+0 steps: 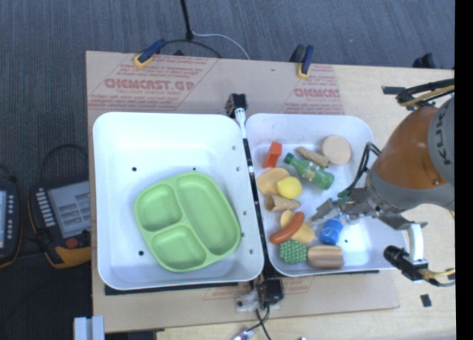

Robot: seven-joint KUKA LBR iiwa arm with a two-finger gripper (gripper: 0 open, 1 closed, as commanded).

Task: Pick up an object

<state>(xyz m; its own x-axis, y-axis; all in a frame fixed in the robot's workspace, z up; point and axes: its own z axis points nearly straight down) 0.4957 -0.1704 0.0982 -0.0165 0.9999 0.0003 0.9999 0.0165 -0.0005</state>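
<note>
Gripper (334, 213) low in right bin (362, 128), above blue piece (331, 232); jaws blurred, state cannot be told. Arm's far end cut off.

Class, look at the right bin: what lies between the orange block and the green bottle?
In the camera view, bare white bin floor separates the orange block from the green bottle.
</note>
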